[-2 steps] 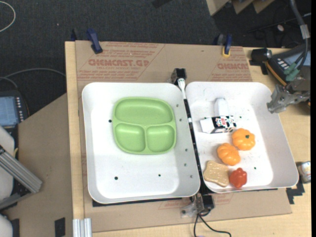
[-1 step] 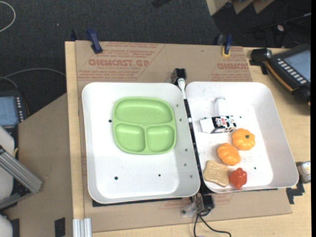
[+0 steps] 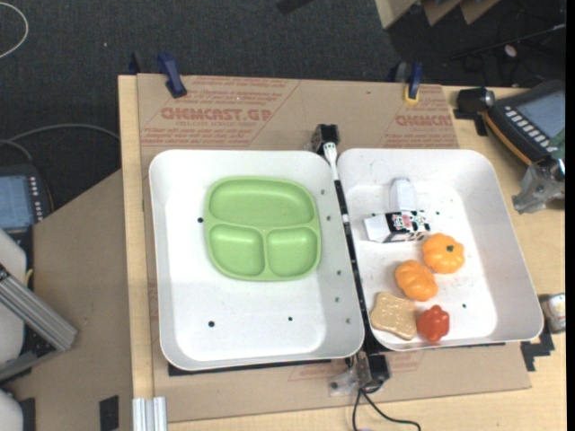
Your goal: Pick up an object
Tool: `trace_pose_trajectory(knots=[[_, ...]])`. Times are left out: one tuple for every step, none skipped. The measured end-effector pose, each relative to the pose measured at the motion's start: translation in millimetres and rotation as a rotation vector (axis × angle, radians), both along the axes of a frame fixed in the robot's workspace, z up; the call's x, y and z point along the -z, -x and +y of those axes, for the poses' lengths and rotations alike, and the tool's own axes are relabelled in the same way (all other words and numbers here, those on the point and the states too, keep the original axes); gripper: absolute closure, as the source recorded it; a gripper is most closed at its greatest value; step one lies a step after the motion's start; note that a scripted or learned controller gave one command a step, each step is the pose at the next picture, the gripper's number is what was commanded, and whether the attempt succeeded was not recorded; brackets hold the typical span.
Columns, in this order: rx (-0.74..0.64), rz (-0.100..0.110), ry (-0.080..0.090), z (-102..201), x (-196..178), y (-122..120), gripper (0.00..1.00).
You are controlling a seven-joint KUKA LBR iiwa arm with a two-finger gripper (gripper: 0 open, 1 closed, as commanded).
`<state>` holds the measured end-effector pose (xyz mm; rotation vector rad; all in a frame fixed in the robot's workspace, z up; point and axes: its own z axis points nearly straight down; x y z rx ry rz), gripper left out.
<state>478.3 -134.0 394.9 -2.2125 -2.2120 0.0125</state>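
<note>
2 white bins are sitting side by side on the desk [image 3: 90,241]. Taking the green divided plate [image 3: 263,228] in the left bin [image 3: 180,312] as landmark, the graspable items are lying to its right in the right bin [image 3: 485,187]: a small pumpkin [image 3: 443,253], an orange pepper [image 3: 415,279], a red pepper [image 3: 433,323], a toast slice [image 3: 395,316] and a white-and-black toy [image 3: 395,223]. The jaws' state cannot be told. The pumpkin, least crowded, is probably offering the cleanest vertical approach.

We see two white bins [image 3: 180,268] of smooth, faintly glossy plastic on a matt brown cardboard sheet [image 3: 269,106]. The green divided plate [image 3: 263,227] looks like smooth matt plastic; the orange pumpkin [image 3: 444,253] and red pepper [image 3: 433,323] look glossy.
</note>
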Motion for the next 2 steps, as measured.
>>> trace_pose_trajectory(knots=[[-0.009, -0.036, 0.004, 66, -149, -2, 1.00], [0.000, 0.002, 0.002, 76, 8, 0, 1.00]])
